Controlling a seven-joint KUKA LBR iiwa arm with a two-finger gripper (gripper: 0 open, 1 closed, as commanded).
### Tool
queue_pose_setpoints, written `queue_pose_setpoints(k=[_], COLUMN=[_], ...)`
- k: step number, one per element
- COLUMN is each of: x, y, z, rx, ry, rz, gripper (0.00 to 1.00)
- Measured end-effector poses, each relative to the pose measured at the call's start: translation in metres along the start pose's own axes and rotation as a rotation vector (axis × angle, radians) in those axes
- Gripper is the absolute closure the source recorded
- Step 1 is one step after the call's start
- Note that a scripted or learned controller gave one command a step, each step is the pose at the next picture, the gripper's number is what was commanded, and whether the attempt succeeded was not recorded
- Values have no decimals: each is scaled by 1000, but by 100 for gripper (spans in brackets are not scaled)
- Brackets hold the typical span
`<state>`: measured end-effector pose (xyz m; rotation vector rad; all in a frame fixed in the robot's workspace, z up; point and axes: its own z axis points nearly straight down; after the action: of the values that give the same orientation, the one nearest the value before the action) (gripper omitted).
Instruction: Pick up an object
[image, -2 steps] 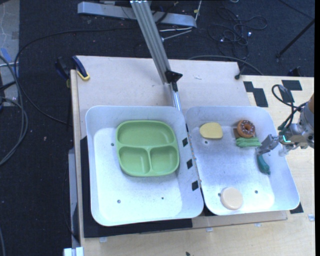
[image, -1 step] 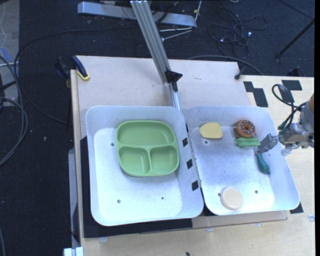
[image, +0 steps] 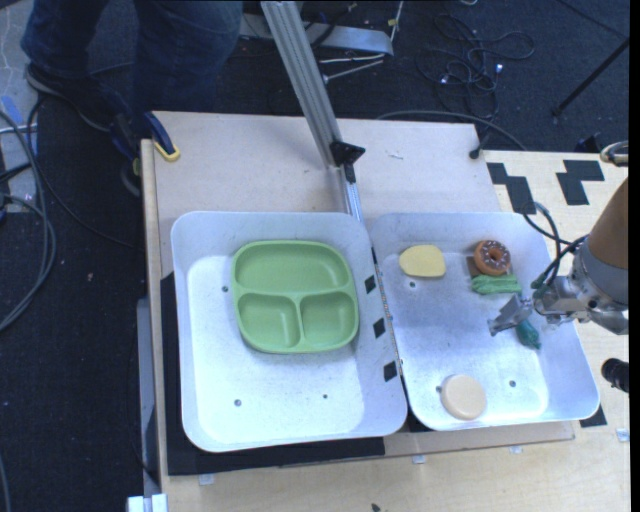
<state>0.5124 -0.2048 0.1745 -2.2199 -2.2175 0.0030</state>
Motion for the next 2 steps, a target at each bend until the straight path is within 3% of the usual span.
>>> queue_pose_setpoints(k=[2], x=[-4], y=[-1], z=[83], rx=[-6], ry=[-3], rz=[-1], gripper=[0])
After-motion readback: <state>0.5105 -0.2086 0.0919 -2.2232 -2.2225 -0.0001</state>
